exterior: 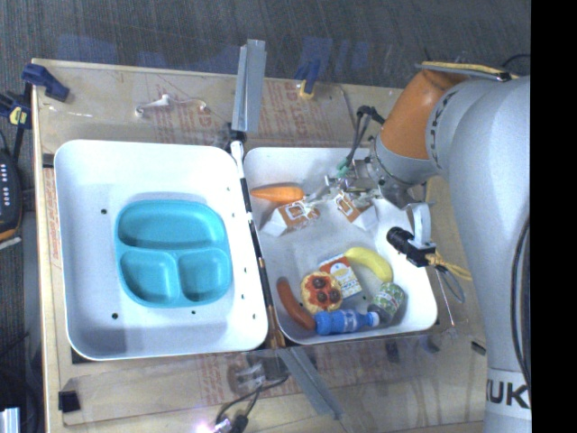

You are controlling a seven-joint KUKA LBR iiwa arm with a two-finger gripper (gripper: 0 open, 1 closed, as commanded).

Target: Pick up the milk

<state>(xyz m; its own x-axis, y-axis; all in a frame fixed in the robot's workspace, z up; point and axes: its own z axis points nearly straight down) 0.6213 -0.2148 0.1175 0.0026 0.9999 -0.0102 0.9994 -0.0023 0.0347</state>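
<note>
Two small white cartons with brown-orange labels lie in the upper half of the right bin [424, 318]. One carton [296, 213] lies just under the carrot. The other carton [350, 207] lies to its right, directly under the gripper. I cannot tell which of them is the milk. My gripper [345, 185] hangs low over the bin's upper middle, at the end of the grey wrist with the orange band [410, 124]. It touches or nearly touches the right-hand carton. No object is clearly raised off the bin floor.
The right bin also holds a carrot [277, 192], a banana [371, 262], a pizza slice [322, 290], a sausage [290, 302], a blue bottle [347, 321] and a green can [390, 295]. A blue divided tray [173, 251] sits in the left bin [77, 242].
</note>
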